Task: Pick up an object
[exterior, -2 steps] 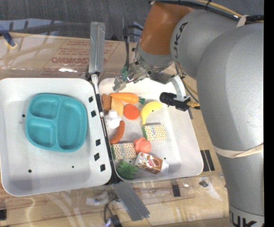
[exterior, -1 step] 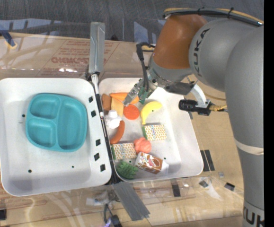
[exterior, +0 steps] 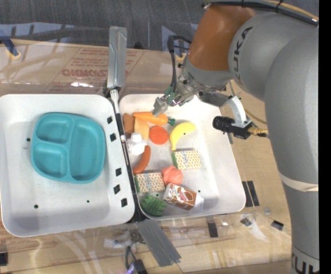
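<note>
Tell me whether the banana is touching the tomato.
Apart. In the camera view, a strip of white bin floor shows between the banana and the tomato in the right bin.

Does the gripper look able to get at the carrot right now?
Probably yes. The gripper hangs just above the carrot at the far end of the right bin, and nothing lies on top of the carrot.

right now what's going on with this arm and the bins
A grey KUKA arm reaches in from the right, its gripper low over the far end of the right bin, just above a toy carrot. That bin holds a heap of play food: a banana, a tomato, a sausage and small cartons. The left bin holds a teal divided plate. Nothing looks lifted yet.
</note>
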Controlling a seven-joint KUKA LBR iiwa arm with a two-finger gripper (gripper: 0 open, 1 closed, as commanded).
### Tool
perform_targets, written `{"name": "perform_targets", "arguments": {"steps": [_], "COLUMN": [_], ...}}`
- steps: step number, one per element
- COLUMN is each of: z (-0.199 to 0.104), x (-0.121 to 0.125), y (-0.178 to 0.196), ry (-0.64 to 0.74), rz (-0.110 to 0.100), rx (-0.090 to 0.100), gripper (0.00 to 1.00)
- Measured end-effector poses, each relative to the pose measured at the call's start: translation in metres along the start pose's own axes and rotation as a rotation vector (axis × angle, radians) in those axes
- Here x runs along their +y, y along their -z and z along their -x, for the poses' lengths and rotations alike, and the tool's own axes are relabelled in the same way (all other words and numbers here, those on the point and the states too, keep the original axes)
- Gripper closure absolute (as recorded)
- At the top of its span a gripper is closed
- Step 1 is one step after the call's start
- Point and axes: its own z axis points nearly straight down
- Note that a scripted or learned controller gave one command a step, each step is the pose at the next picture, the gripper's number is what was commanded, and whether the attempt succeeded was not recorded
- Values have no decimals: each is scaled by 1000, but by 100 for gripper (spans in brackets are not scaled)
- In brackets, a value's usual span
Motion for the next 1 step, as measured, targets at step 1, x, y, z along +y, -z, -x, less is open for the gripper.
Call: {"name": "perform_targets", "arguments": {"steps": [1], "z": [22], "x": [-42], "y": [-127], "ry": [174], "rz": [-1], "rx": [2], "gripper": [100]}}
